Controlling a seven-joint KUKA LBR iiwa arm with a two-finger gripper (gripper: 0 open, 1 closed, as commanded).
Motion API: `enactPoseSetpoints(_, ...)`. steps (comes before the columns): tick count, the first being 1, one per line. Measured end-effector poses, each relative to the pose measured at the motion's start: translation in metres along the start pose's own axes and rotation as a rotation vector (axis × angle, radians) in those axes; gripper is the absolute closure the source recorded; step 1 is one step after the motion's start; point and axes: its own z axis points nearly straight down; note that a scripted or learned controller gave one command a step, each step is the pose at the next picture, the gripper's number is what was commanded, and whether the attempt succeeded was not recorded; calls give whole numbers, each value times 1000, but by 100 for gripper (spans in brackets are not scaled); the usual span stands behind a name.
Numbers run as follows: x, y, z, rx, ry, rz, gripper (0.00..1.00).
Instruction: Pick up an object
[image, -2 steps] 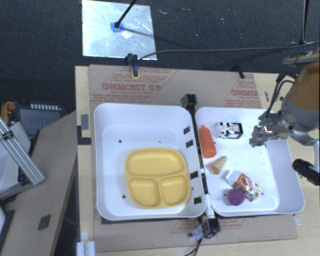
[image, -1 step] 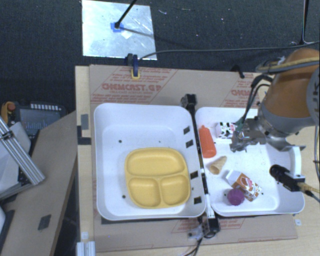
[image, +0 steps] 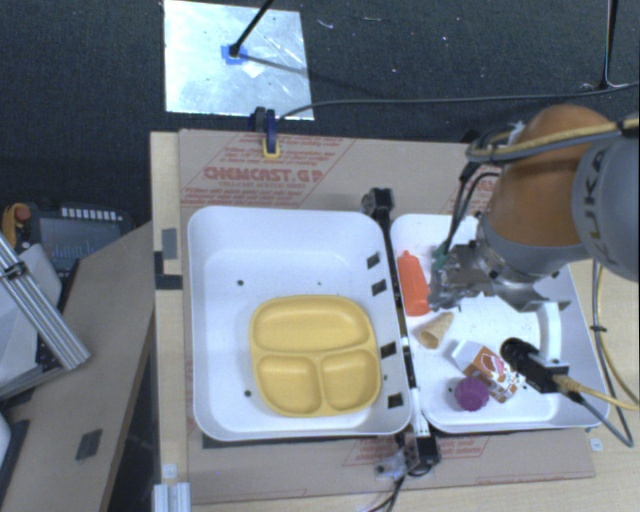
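Desk (image: 165, 350): pale top, carrying a brown cardboard sheet (image: 260, 172) with red print, and on it two shallow white bins side by side. Left bin (image: 215, 235): holds one yellow tray (image: 315, 355) with three compartments, lying flat in the near half of the bin, slightly right of centre. Right bin (image: 440, 392): holds four small things. Item one, an orange piece (image: 412, 282), long and narrow, lying along the bin's left wall. Item two, a tan cone (image: 435, 329), lying on its side just below the orange piece's lower end. Item three, a small carton (image: 488, 368), white, red and brown, tilted, in the near middle of the bin. Item four, a purple ball (image: 472, 393), touching or almost touching the carton's lower left corner, near the bin's front rim. Arm (image: 545, 190): grey with an orange band, reaching in from the right over the right bin. Gripper (image: 452, 285): low over the bin's left half, just right of the orange piece and just above the cone; whether it is open or closed cannot be told, and nothing can be seen held in it.
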Motion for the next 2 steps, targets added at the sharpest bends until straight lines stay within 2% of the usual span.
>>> enactPoseSetpoints(2,96,15,18,0,0,0,100)
